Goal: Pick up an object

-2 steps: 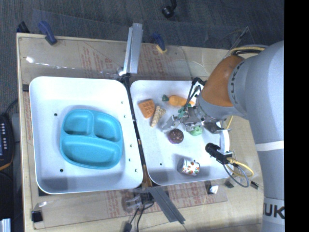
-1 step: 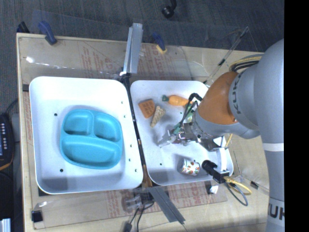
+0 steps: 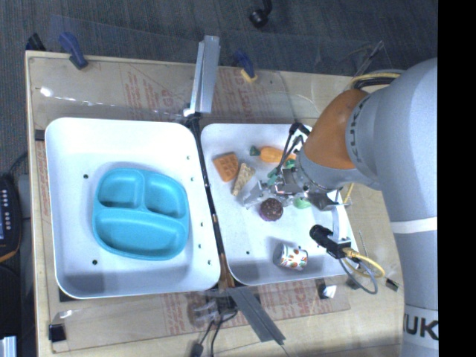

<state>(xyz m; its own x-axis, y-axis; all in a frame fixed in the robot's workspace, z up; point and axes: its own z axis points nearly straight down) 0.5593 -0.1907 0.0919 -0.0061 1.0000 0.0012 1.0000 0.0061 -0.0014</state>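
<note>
The right bin holds several small objects: an orange block, a tan speckled piece, an orange carrot-like piece, a dark round cookie-like thing, a green bit and a small patterned cup lying on its side. My gripper reaches down into the right half of this bin, just above the dark round thing and beside a grey crumpled item. The wrist hides its fingertips.
The left bin holds a blue divided tray. A metal bar rises behind the gap between the bins. Blue clamps sit on the bench's back edge. The grey arm covers the right side.
</note>
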